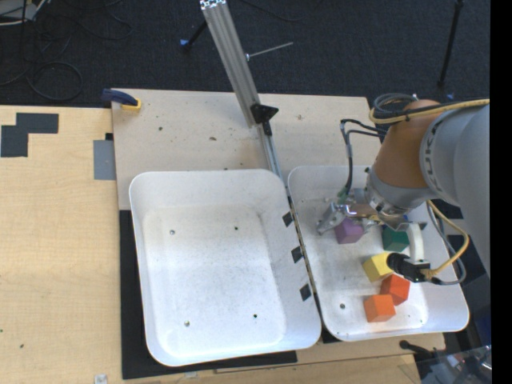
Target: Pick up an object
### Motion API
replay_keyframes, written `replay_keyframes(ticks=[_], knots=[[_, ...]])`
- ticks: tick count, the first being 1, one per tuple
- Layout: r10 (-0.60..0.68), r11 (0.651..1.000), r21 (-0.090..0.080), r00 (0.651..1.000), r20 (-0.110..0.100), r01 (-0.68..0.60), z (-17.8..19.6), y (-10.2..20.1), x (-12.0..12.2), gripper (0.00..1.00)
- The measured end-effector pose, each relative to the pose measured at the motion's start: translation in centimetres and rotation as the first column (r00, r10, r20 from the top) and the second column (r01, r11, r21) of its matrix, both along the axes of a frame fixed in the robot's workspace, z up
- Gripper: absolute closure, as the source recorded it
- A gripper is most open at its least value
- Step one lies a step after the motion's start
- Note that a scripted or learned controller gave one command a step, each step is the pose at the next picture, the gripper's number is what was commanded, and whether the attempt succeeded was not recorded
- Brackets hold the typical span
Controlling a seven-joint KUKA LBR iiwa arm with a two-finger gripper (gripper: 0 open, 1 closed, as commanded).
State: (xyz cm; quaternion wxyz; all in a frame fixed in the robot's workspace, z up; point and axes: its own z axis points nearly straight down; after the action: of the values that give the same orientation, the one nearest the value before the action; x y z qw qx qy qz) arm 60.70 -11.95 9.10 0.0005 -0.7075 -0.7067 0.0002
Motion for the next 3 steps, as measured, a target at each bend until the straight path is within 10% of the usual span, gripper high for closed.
replay_keyframes(ticks=[1,3], knots=[[-0.007,1.0,0.001,1.0,-0.002,0.007,1.0,-0.1,-0.1,1.0],[-0.003,1.0,0.0,1.0,0.002,0.003,11.2,-1.1,-1.5,1.0]])
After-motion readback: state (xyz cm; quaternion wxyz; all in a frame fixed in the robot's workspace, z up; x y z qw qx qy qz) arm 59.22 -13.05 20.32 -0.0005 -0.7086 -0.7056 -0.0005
